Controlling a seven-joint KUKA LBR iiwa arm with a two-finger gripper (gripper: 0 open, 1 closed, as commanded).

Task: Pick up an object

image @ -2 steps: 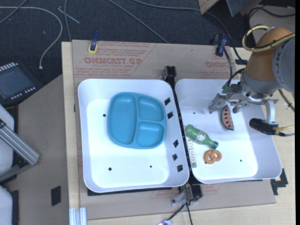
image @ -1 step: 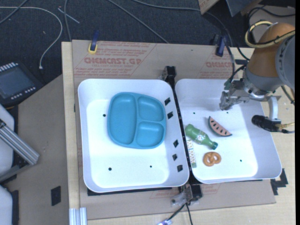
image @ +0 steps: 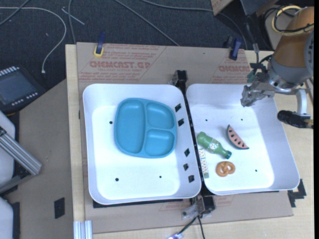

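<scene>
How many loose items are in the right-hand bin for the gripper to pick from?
3. The green bottle lies near the bin's left wall, the watermelon slice sits just right of it, and the pretzel lies below the bottle toward the front. None looks hidden.

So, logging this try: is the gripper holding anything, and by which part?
Nothing is held. The gripper hangs over the right bin's far edge, apart from the watermelon slice, bottle and pretzel.
</scene>
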